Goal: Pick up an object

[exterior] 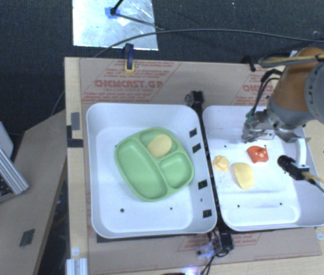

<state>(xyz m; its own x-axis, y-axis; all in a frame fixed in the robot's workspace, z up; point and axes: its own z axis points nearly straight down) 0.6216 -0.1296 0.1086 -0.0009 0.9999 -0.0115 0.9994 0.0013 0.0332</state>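
Gripper [257,132] hangs low over the far part of the right bin [265,206]. From the camera view I cannot tell how far open it is, and I see nothing in its hold. Just beside it, toward the bin's near edge, lies the red piece [258,153], so I judge that to be the one to go for. It looks like small toy food, a tomato wedge perhaps: light, stiff plastic or firm rubber, not fragile. I expect it to skid on the bin's smooth floor if pinched off centre. It lies low and flat, so I would take it across its narrower width, at the middle, reaching right down to the floor. Counting that bin, there are three pieces: the one red, a small yellow piece [221,163] near the left wall, and a large yellow piece [243,175] about mid-bin. Both are near the red one but apart from it. The left bin [110,212] holds one green plate [144,179] with three compartments, and one yellow lump [160,146] sits in its far compartment. That makes two bins, one plate, three yellow things and one red.
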